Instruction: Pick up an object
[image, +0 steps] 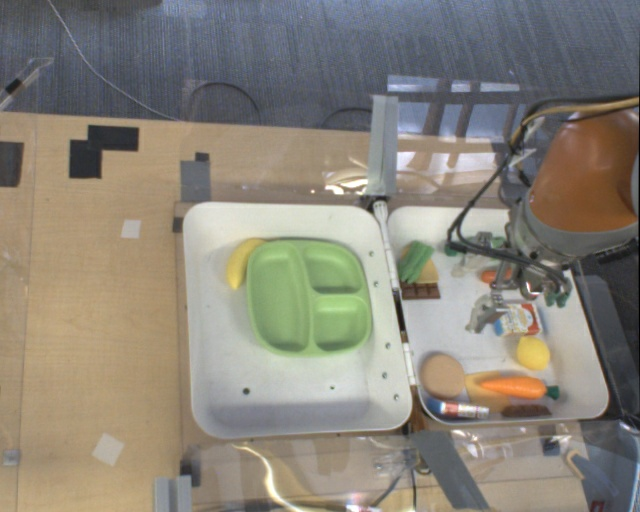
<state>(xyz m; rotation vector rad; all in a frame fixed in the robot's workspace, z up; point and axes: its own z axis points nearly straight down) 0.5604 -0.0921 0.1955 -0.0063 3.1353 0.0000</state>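
My gripper (497, 312) hangs over the middle of the right bin (598, 395), under the grey wrist and its orange band. Just to its right, partly under it, lies a small white packet (522, 320) with red and blue print. A yellow lemon (533, 352) sits just in front of the packet. An orange carrot (511, 386) lies along the bin's front, beside a round tan disc (442, 375). Nothing visibly hangs from the gripper.
At the right bin's left side lie a green leafy piece (415, 261) and a brown bar (418, 291). A small tube (462, 408) lies at the front wall. The left bin (215, 390) holds a green divided plate (306, 296) with a banana (238, 262) at its left edge.
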